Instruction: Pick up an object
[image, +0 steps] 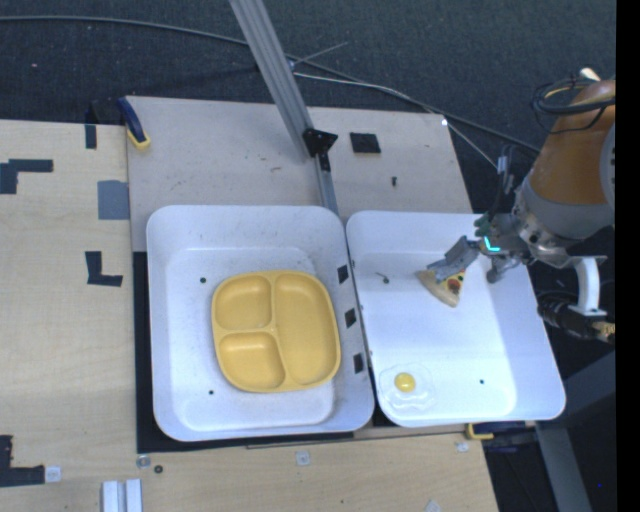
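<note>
A toy pizza slice (446, 287) lies in the upper middle of the right bin (520, 350). My gripper (452, 264) reaches in from the right and sits directly over the slice's upper edge, touching or nearly touching it. A toy fried egg (405, 385) rests near the front left corner of the same bin, well apart from the gripper. The grey arm with its orange band (572, 150) stands over the bin's right rim.
A yellow divided plate (274, 330) lies in the left bin (170, 300). A metal pole (285, 80) slants up from between the bins. Cables run across the dark floor behind the bench.
</note>
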